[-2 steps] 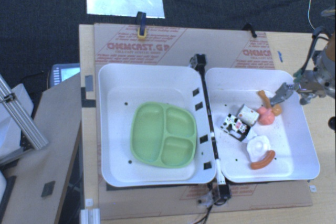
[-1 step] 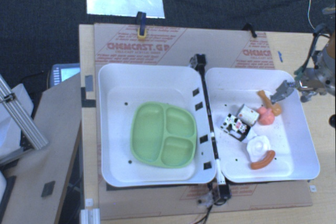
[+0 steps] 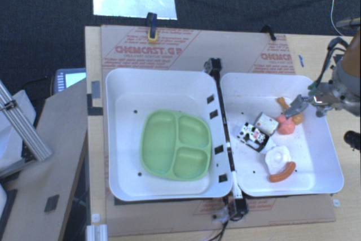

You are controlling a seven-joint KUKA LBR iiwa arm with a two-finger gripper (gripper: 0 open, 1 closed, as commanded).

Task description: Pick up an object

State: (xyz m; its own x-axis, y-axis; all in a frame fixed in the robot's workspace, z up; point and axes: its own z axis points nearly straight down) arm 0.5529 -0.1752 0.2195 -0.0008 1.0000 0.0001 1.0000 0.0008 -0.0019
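We've got the gripper (image 3: 298,107) low in the right bin (image 3: 324,178), right by the pink toy (image 3: 286,125) & orange bit (image 3: 282,103). Can't tell what its grip is doing. Nothing visibly lifted; pick not yet done, imo.

Left shallow white bin (image 3: 121,93) holds a pale green three-compartment plastic tray (image 3: 175,145). Right shallow white bin (image 3: 321,178) contains a pink rounded toy (image 3: 286,126), white fried-egg toy (image 3: 277,158), orange sausage toy (image 3: 281,172) and black-and-white printed card (image 3: 252,136). End effector (image 3: 298,105) hangs above the pink toy.
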